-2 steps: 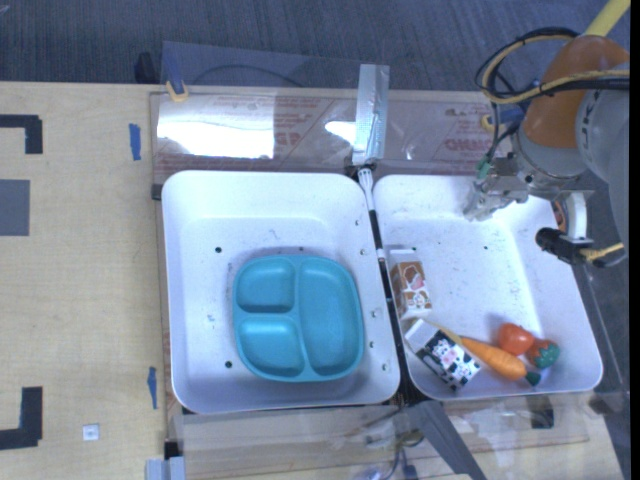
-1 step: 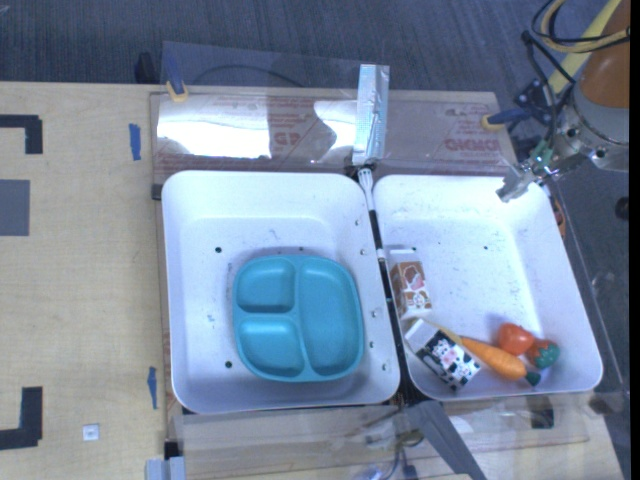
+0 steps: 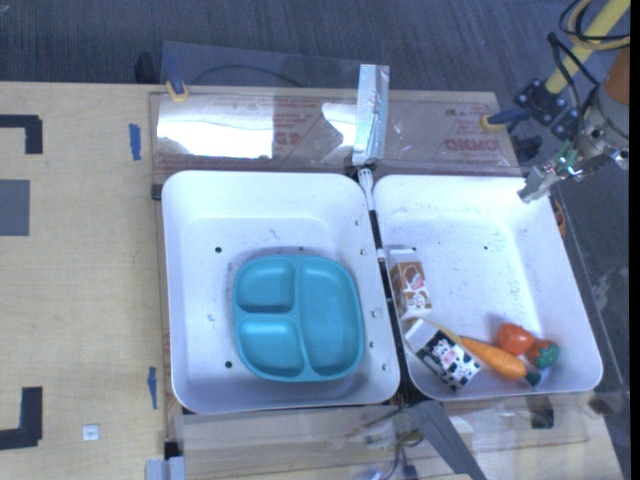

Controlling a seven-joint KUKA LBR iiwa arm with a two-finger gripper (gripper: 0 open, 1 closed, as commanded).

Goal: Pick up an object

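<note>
Hovering over the far right corner of the right bin (image 3: 470,203), the gripper (image 3: 548,180) sits at the end of a tangle of yellow and black cabling, and from where I stand I cannot tell how it is set or whether it has hold of anything. Well away from it, toward the near end of that same bin, lies a cluster of toy food: an orange carrot (image 3: 490,357), a red tomato (image 3: 515,338) touching it, and a small green piece (image 3: 543,353) just beside the tomato. Farther from the gripper, along the bin's inner wall, lie a brown-printed packet (image 3: 409,286) and a black-and-white cow-pattern carton (image 3: 448,360). Across the divider, the left bin (image 3: 260,208) holds a teal three-compartment plate (image 3: 297,317).
</note>
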